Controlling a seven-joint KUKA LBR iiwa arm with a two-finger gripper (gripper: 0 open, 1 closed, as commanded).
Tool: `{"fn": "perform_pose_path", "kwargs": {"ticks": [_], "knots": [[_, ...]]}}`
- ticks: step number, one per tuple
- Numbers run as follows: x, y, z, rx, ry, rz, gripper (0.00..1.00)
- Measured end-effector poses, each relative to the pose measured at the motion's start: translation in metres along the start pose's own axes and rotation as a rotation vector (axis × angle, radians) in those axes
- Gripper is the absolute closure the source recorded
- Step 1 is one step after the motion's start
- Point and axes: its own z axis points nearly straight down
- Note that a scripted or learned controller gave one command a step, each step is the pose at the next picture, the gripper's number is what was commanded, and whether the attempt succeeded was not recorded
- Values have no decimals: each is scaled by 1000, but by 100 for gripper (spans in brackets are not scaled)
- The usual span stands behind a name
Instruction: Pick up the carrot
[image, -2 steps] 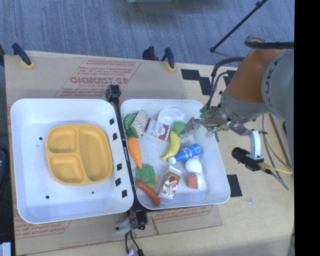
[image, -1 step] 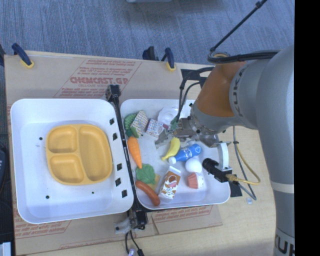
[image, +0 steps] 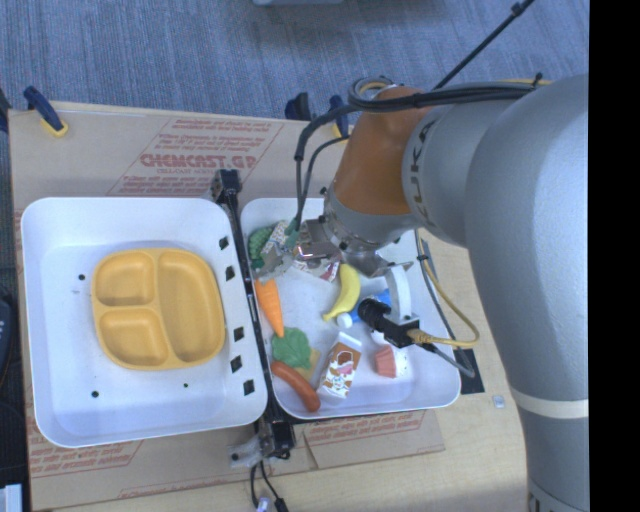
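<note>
While I watch from the overhead camera, the arm reaches in from the right and hangs over the right bin, its orange band above the far end of that bin. Its gripper sits low near the bin's far left corner, and I cannot tell whether it is parted or closed, because the wrist covers most of it. Nothing shows plainly clamped in it.

My target, the carrot, lies just nearside of the gripper, along the bin's left wall, pointing toward me. It looks free on the floor, not lifted. Directly under the tool is a green leafy vegetable, so I judge the tool is a little too far back for a grasp. Beyond the carrot's tip sits a broccoli, then a sausage. To the tool's right lie a banana and a small carton.

Left of the tool, the other bin holds a yellow divided plate, well apart from the work.
</note>
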Motion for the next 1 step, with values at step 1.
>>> {"fn": "perform_pose_path", "kwargs": {"ticks": [1], "knots": [[2, -31, 0, 3, 0, 110, 0]]}}
